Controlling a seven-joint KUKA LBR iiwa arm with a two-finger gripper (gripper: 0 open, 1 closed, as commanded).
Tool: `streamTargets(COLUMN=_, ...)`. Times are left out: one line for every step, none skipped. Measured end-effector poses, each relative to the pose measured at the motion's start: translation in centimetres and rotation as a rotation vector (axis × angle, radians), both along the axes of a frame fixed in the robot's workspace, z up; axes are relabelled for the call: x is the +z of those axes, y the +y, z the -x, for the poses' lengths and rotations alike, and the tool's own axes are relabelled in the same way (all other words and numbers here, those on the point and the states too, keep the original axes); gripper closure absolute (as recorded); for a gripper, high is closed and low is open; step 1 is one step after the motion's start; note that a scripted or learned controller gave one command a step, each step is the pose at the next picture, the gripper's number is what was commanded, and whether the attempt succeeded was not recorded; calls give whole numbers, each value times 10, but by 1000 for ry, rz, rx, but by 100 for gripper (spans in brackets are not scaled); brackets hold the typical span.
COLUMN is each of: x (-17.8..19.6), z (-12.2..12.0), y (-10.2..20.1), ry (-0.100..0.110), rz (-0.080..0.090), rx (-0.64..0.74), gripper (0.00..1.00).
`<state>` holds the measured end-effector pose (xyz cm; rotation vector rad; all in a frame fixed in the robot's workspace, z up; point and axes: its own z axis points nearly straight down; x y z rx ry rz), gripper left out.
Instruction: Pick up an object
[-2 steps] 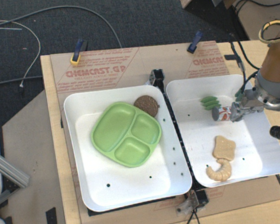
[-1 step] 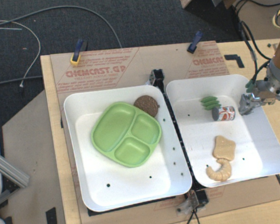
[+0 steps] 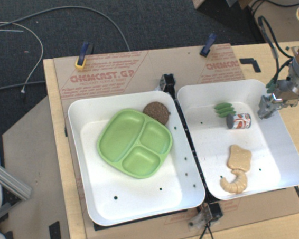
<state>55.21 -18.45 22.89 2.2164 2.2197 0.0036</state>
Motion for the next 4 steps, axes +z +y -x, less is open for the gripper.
streamTargets(x=-6, z=8, y=57, ry=8, rz=-6, rx=4, gripper=100)
streamTargets(x=2, z=1, y=116, ry=4, rz=-4, rx=6, gripper=100)
streamTargets(x=5, z=9, y=166, ry=8, rz=-5, rx=5, gripper=100)
streamTargets(x=-10, z=7, y=220, ry=11, rz=-5, rx=5, gripper=100)
